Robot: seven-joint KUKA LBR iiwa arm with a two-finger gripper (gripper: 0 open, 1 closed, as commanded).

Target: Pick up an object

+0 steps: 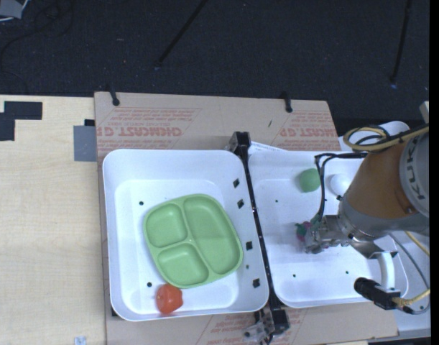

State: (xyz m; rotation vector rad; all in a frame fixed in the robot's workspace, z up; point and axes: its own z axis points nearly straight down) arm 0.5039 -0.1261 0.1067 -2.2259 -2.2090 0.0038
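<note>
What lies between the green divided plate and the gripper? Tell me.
In the camera view, the black divider where the two white bins meet, then bare floor of the right bin, lies between the green divided plate and the gripper.

Left bin (126, 192): green divided plate (193, 240) fills centre, orange object (169, 298) at front edge; margins narrow. Right bin (291, 282): arm (381, 192) blocks right side; green ball (309, 180) at rear; front-left floor open.

Glossy plastic green plate (194, 240), smooth white bins (126, 192)
</note>
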